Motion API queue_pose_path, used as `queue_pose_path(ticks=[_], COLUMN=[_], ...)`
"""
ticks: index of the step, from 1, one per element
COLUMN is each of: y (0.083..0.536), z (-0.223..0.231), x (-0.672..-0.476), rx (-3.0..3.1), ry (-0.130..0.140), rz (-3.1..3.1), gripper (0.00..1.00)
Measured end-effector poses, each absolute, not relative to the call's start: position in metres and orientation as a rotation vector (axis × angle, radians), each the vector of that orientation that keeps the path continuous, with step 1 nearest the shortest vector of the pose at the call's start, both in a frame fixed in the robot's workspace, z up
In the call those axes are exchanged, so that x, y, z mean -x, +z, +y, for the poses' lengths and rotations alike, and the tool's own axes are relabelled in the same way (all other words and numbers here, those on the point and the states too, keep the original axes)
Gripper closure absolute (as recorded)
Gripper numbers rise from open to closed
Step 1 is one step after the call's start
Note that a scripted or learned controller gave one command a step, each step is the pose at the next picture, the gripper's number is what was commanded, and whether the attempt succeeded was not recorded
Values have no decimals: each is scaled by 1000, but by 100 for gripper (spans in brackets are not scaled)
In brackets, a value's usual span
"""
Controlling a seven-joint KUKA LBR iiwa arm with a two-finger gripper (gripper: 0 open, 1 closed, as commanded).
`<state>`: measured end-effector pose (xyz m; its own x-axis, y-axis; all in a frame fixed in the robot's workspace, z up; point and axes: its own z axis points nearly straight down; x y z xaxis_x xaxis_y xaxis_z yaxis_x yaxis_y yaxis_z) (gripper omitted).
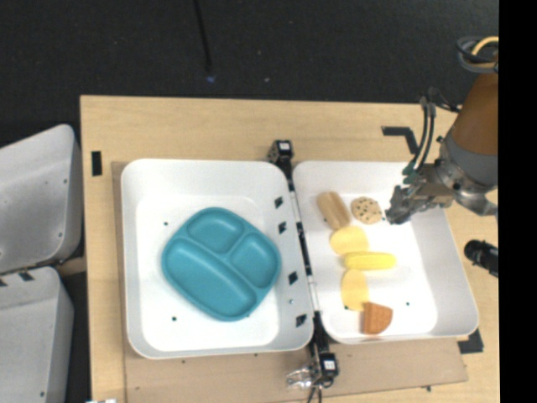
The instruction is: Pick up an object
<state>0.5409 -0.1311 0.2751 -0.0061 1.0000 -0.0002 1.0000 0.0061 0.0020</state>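
Observation:
The right bin (436,300) holds several food pieces. A tan bread roll (333,209) lies at its upper left, with a round cookie (365,210) just right of it. Below them sit a yellow lump (348,241), a yellow banana-like piece (370,261), another yellow chunk (354,287) and an orange wedge (377,317). My gripper (396,211) hangs over the upper right part of this bin, just right of the cookie and close to it. The arm's orange band (480,116) shows above the wrist.
The left bin (143,309) holds a teal divided plate (220,261). A black divider with clips (295,250) runs between the bins. Grey shapes (33,217) stand off the bench's left side. Bare bin floor lies at the right bin's lower right.

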Motion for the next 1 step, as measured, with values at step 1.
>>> queue_pose_path(ticks=[1], y=[271], z=[-74], x=[-552], rx=[-2214], ry=[2], rz=[2230], gripper=[100])
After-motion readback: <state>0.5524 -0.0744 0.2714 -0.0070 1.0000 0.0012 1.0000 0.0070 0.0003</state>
